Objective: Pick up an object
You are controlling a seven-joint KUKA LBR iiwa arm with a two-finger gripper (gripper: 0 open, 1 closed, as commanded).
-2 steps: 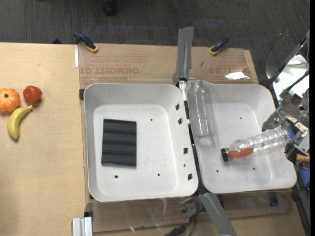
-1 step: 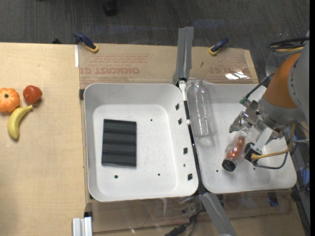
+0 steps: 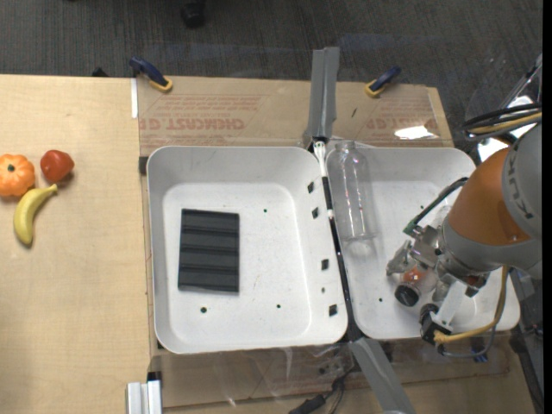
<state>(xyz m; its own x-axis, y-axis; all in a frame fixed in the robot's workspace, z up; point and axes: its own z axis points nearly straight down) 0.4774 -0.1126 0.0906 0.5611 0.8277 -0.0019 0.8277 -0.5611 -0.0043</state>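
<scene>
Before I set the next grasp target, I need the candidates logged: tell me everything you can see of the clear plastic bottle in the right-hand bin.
The clear plastic bottle looks see-through and colourless, with faint ridges along its body and nothing visible inside. It lies on its side, its long axis running from the bin's far edge toward the near edge. It rests on the floor of the shallow white right-hand bin, against the left wall beside the divider between the two bins. The two-finger gripper is apart from it, nearer the bin's front.

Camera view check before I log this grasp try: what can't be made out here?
- Gripper, camera view: fingers lost in clutter under the wrist; open, shut or holding anything cannot be told.
- Clear plastic bottle: see-through against the right bin, its outline faint.
- Arm: cut off by the right edge.
</scene>
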